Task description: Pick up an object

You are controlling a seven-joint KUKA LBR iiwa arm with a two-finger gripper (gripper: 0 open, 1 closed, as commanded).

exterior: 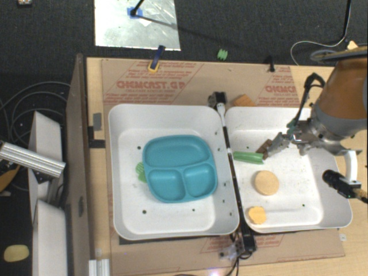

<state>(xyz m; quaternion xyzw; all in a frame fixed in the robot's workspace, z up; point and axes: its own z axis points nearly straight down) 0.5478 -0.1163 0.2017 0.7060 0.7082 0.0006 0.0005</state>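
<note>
The claw [271,146], whose state I cannot tell, hovers low over the right bin [330,211], just beside a green stick [248,157], with a tan round disc [267,183] and an orange piece [257,214] nearer, and a blue divided tray [179,167] in the left bin [123,171].

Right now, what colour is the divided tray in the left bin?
The divided tray is teal blue, seen best in the overhead camera view.

A metal sheet [138,17] lies beyond the bench, with black cables [29,105] (loosely coiled) at left.
</note>
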